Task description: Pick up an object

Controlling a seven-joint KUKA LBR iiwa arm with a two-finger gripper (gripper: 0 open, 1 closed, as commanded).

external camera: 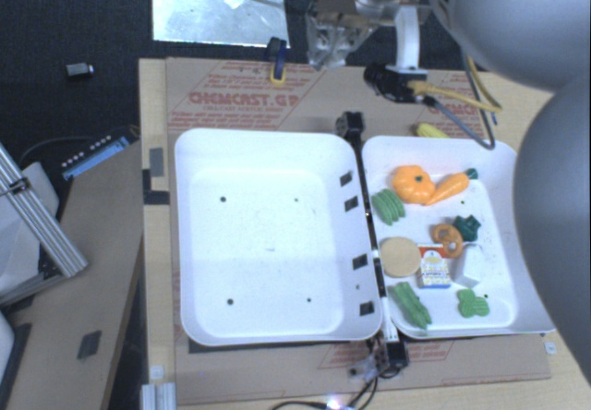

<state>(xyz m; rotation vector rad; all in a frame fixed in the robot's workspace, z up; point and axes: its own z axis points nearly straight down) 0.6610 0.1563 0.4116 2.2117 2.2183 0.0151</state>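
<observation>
Claw [331,41] above the surface's far edge, well apart from the toys; its opening cannot be told. Orange pumpkin [412,184], in the right bin [503,173]: likely light, rigid, smooth; grasp across its rounded middle.

A robotics lab is showing: cardboard-covered bench [231,94] bearing white bins [268,233], aluminium framing [32,214] lying left of them.
</observation>
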